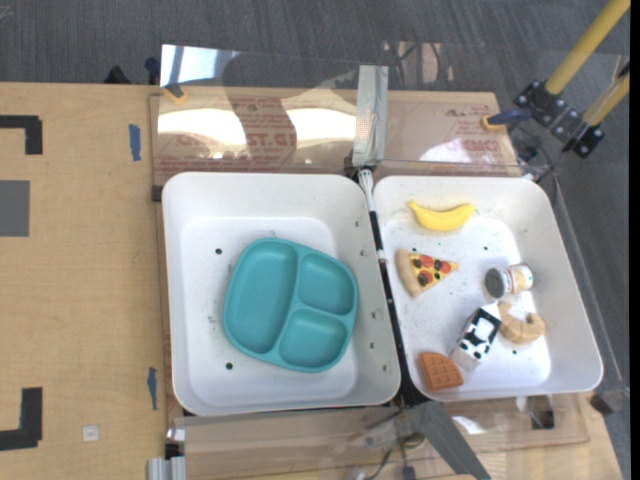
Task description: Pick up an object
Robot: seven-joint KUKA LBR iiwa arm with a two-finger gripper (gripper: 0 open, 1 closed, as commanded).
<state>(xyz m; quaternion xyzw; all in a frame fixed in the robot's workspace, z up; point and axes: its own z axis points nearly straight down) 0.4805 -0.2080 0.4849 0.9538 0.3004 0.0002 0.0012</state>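
The right bin (560, 238) holds several small items. A yellow banana (441, 215) lies near its far edge. A pizza slice (424, 270) rests left of centre. A small can (508, 281) lies on its side to the right, with a beige doughnut-like piece (522, 325) just below it. A black-and-white carton (478, 336) lies tilted beside that piece. A brown waffle-like cracker (439, 371) sits at the near edge.
The left bin (185, 218) holds a teal divided plate (290, 304). A clear panel (260, 118) and a metal post (370, 118) stand behind the bins. Yellow tripod legs (590, 38) are at the upper right. Cardboard (70, 268) covers the bench at left.
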